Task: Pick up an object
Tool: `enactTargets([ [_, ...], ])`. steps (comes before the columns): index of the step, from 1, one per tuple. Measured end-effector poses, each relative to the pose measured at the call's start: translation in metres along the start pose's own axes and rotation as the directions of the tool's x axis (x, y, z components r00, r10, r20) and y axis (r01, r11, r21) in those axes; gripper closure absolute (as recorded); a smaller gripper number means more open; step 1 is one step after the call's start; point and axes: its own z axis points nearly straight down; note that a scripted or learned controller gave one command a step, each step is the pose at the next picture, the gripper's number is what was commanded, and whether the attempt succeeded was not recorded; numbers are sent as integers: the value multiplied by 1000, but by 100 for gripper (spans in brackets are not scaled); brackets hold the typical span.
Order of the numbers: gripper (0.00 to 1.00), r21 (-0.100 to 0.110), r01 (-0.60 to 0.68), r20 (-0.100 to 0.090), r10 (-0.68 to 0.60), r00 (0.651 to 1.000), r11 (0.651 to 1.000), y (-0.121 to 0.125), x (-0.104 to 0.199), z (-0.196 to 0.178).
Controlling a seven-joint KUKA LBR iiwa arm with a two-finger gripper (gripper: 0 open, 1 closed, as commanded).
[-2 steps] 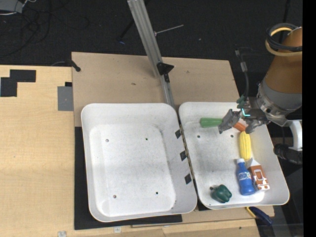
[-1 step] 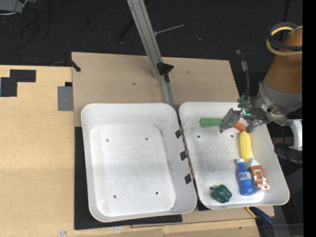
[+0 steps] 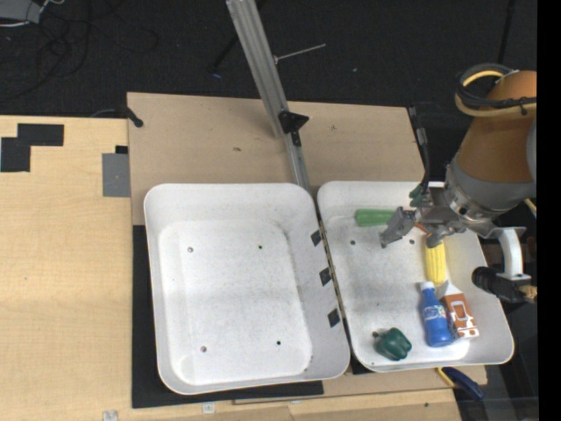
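The gripper [image 3: 405, 223] hovered near the right bin's [image 3: 368, 340] back edge; jaw state unclear. The green stick [image 3: 375, 218] lay crosswise, just bin-centreward of it.

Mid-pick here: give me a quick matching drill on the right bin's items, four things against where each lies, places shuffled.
Things:
1. green stick
2. yellow item
3. blue bottle
4. dark green lump

Places:
A. near front rim, left of the bottle
B. far end of the bin, left of the gripper
C. just below the gripper, above the bottle
D. front right, beside an orange-and-white box

Pairs: 1-B, 2-C, 3-D, 4-A
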Motion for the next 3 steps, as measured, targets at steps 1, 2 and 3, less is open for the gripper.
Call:
enactTargets([
  [1,0,2,0,-1,0,1000,1000,3,6,63],
  [2,0,1,-2,-1,2,1000,1000,-1,11,108],
  [3,100,-2,-9,0,9,1000,1000,0,9,96],
])
